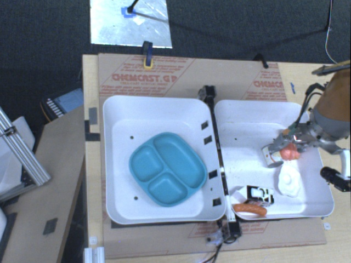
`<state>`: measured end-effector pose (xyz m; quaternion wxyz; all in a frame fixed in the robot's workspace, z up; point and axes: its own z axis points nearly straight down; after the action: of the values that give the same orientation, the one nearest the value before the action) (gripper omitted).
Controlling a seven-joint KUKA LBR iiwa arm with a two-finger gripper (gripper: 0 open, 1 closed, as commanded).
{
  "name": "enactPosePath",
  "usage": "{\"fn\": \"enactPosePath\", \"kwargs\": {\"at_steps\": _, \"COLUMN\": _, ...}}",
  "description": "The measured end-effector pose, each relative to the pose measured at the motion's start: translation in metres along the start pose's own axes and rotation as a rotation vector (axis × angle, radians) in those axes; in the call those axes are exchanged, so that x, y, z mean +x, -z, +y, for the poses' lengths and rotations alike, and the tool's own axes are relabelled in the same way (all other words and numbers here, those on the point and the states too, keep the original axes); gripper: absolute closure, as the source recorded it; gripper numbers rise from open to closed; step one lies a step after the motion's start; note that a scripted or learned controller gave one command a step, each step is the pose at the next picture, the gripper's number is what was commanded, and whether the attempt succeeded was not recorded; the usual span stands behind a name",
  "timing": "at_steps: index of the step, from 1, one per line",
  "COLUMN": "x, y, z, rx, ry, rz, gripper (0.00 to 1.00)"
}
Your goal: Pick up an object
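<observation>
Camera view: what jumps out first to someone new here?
The blue divided tray lying in the left bin is the boldest thing. In the right bin, the gripper sits low by an orange-red object, with a white lumpy object just below it. An orange sausage-shaped item and a small black-and-white object lie near that bin's front-left corner.

Left bin [118, 119]: divided plate [167, 169]. Right bin [241, 119]: claw [279, 152] by right wall, sausage [249, 208] at front edge.
</observation>
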<state>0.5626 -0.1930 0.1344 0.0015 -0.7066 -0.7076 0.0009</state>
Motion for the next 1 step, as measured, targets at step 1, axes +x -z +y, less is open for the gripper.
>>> {"fn": "enactPosePath", "kwargs": {"at_steps": 1, "x": -0.0018, "y": -0.0227, "z": 0.0076, "rx": -0.027, "ry": 0.002, "rz": -0.009, "gripper": 0.00}}
